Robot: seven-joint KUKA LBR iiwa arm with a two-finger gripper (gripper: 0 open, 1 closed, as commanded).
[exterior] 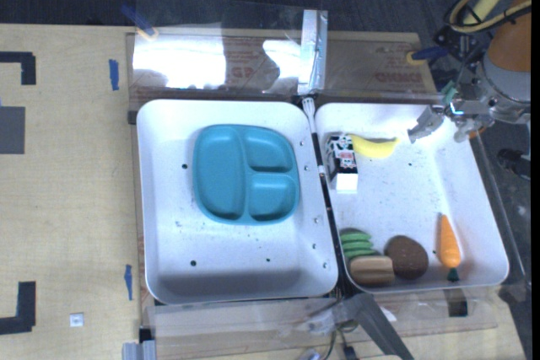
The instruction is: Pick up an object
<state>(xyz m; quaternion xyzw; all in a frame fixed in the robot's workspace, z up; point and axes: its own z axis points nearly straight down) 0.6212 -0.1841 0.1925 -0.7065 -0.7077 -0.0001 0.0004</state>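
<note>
A banana (375,147) lies at the far end of the right bin (494,253), just left of my gripper (432,124), which hangs above the bin's far right corner with nothing between its fingers; how wide they stand I cannot tell. Beside the banana, against the bin's left wall, sits a small carton (342,163) with a black-and-white pattern; its print is too small to read. Well apart from my gripper, along the near edge, lie a green ridged piece (356,244), a tan block (371,269), a brown rounded lump (407,256) and a carrot (448,241). The left bin (160,206) holds a blue divided plate (246,173). Behind both bins, on the counter (67,181), brown cardboard (371,63) carries reddish printing I cannot make out, and a clear sheet (219,55) glares over it.
</note>
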